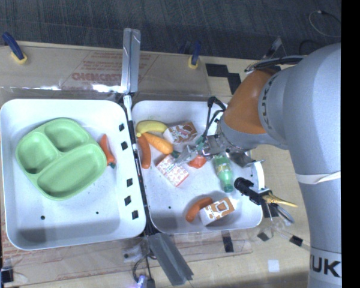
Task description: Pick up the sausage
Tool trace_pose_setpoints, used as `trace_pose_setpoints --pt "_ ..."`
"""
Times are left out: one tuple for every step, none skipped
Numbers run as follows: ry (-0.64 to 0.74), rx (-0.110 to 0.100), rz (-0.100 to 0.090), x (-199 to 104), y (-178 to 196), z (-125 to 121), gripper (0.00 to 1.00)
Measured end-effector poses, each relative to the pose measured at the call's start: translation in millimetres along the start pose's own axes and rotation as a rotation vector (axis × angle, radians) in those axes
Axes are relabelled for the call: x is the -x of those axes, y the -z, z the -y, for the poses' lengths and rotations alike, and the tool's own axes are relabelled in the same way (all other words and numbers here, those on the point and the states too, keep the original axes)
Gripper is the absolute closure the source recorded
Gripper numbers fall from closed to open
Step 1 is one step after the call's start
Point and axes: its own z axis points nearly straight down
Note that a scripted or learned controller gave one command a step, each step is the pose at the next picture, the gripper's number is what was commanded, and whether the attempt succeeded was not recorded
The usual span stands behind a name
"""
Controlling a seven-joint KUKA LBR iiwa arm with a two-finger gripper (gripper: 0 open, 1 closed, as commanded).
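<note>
Camera view: the sausage [199, 209] lies in the right bin [168, 221], near its front wall, a short orange-red curve flat on the white floor. Its right end touches a small printed carton [219, 209] lying just beside it. Nothing is gripping it, and the gripper [191, 153] sits well apart from it, up in the middle of the same bin.

The gripper is low among a cluster of things: a red-and-white box [173, 170] just to its left, a small red item [197, 161] right under it, and a green bottle [223, 173] to its right, below the orange wrist band. Whether it is open or closed I cannot tell from here; the metal parts blur into the clutter.

Further back in that bin I see a banana [151, 126], a carrot [158, 143] lying slantwise, a reddish stick [145, 153] along the left wall, and another printed carton [181, 132].

The left bin [66, 221] holds a green divided plate [60, 158], with a second reddish stick [108, 150] just beside its right rim. Both bins rest on the table [48, 65].
</note>
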Motion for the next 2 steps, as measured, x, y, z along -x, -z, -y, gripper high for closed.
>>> trace_pose_setpoints --pt "-0.166 -0.002 -0.003 -12 0 76 0.0" --pt "0.03 0.001 0.0 -22 0 82 0.0"
